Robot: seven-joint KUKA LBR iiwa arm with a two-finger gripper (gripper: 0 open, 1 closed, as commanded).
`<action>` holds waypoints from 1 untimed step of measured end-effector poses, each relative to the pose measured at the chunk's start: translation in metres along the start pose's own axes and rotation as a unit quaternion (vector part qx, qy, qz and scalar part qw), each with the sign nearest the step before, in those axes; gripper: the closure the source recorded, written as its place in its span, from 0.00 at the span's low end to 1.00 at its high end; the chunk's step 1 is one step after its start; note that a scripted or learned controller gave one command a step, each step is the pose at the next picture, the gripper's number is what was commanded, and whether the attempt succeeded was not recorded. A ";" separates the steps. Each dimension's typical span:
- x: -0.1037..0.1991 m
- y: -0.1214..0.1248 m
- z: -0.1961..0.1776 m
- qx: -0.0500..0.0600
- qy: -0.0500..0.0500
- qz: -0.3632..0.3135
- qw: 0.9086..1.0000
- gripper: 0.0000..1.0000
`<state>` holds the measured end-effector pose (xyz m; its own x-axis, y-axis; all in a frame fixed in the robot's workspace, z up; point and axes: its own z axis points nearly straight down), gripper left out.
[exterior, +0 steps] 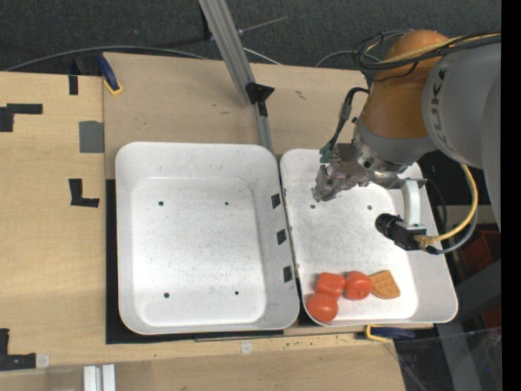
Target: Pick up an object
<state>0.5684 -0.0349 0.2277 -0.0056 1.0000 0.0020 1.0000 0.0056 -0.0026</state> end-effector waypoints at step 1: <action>0.049 -0.019 0.011 0.001 0.000 0.000 1.000 1.00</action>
<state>0.5494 0.0136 0.2173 -0.0057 1.0000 0.0014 1.0000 0.0057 -0.0048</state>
